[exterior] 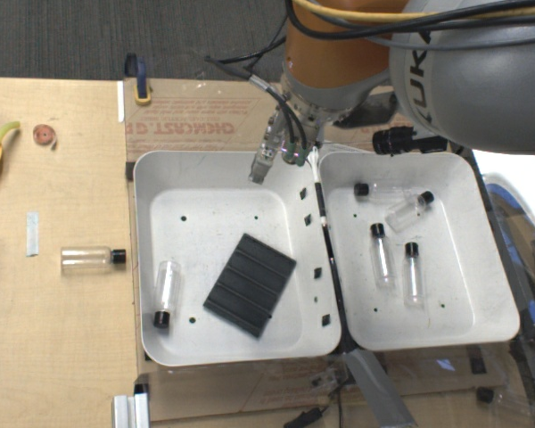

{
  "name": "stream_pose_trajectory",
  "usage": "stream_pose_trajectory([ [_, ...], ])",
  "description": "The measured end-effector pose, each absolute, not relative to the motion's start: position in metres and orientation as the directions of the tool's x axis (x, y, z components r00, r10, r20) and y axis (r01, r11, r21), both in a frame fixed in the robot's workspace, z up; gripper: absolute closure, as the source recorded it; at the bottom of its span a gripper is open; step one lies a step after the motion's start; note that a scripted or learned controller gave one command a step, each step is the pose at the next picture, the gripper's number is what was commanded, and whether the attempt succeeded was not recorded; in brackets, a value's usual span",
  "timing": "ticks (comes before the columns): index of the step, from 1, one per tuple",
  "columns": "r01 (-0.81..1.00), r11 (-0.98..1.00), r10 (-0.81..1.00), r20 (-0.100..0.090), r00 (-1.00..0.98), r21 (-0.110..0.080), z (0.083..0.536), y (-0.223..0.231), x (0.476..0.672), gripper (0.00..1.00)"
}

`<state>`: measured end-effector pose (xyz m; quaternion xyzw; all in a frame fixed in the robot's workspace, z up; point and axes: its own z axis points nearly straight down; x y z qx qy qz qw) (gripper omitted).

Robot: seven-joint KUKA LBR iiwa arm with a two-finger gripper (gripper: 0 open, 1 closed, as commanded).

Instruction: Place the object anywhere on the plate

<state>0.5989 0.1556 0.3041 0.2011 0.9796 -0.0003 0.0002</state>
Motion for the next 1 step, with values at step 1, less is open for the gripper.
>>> stream_pose_trajectory([
  [1, 0.204, 0.979, 0.204, 0.001, -0.979, -0.001, 0.2489, 0.1902, 0.5214, 1.00],
])
